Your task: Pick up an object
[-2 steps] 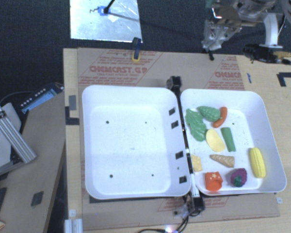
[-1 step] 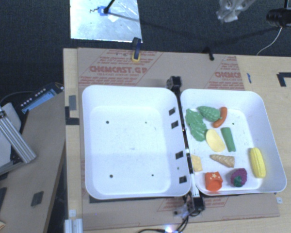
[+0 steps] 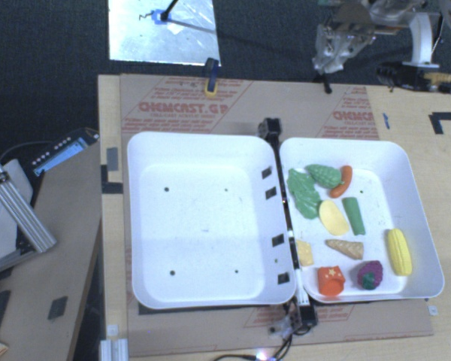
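Note:
The right bin (image 3: 406, 171) holds several toy foods. Two green leafy pieces (image 3: 307, 192) lie at its back left beside an orange carrot (image 3: 343, 180). A yellow oval (image 3: 333, 217) and a green stick (image 3: 353, 215) sit mid-bin. A yellow corn cob (image 3: 398, 251) lies by the right wall. A tan cone (image 3: 346, 247), a purple piece (image 3: 370, 274), a red-orange piece (image 3: 331, 280) and a small yellow block (image 3: 305, 253) are near the front. My gripper (image 3: 329, 60) hangs high beyond the bin's back edge, over the cardboard, apart from every object.
The left bin (image 3: 143, 201) sits beside the right one, joined by black clips (image 3: 274, 194) along the shared wall. Both rest on a cardboard sheet (image 3: 180, 107). A yellow and blue clamp (image 3: 210, 77) stands at the back. A shiny plate (image 3: 161, 21) lies beyond it.

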`<action>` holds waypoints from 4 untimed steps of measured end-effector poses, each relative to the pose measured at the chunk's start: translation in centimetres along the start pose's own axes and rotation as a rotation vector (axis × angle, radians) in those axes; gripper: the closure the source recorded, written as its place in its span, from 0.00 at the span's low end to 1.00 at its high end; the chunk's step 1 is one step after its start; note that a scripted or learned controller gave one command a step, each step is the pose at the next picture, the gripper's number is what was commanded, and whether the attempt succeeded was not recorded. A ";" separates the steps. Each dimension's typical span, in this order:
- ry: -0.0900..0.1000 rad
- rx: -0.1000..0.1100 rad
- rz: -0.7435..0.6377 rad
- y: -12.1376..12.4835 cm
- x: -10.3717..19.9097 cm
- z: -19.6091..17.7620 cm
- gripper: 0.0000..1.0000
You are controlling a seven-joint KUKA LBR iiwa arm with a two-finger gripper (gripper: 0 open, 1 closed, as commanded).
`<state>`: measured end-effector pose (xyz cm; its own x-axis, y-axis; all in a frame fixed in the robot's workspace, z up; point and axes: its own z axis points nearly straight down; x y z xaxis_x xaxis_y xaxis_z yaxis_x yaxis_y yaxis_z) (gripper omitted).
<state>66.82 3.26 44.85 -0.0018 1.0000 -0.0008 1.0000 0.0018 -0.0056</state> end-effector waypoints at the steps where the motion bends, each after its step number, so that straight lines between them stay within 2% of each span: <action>1: 0.001 -0.010 -0.004 0.0 1.7 -3.2 1.00; 2: 0.002 -0.012 -0.004 0.0 2.6 -7.1 1.00; 3: 0.001 -0.009 -0.004 0.0 3.8 -8.8 1.00; 4: 0.000 0.000 -0.004 0.0 6.1 -0.5 1.00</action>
<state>66.81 9.32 45.29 -0.0061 1.0000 -0.0006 1.0000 0.0061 -0.0053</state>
